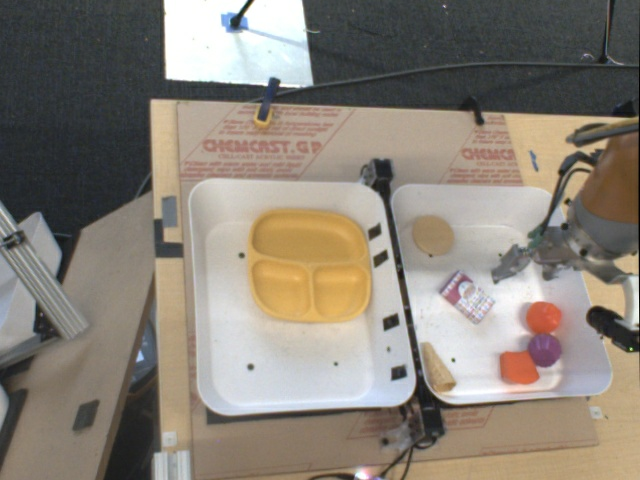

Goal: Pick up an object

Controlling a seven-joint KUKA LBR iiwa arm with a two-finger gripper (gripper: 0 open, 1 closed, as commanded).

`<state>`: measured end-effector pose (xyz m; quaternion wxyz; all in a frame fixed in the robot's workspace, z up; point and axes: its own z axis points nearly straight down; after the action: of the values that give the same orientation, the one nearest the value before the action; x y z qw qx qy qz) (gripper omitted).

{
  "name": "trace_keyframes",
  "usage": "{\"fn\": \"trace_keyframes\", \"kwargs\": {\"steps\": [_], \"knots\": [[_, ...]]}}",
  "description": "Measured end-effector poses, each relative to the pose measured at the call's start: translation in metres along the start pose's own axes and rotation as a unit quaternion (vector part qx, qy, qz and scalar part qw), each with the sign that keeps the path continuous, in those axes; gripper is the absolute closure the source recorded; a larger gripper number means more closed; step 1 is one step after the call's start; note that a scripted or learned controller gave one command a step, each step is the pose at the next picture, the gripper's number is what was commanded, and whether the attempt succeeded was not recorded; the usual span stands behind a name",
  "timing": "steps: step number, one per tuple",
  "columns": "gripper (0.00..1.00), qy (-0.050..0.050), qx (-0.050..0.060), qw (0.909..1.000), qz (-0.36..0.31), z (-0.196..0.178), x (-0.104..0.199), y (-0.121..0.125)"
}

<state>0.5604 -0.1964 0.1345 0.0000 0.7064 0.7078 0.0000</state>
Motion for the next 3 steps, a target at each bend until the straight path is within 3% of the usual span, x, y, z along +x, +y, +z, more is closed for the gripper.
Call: {"fn": "trace_keyframes", "kwargs": {"steps": [1,3], "knots": [[1.00,-0.001,-0.002,1.0000,0.000,-0.013,-0.001,0.001],[1.00,-0.001,-0.003,1.0000,-0.001,-0.116,-0.003,-0.005]]}}
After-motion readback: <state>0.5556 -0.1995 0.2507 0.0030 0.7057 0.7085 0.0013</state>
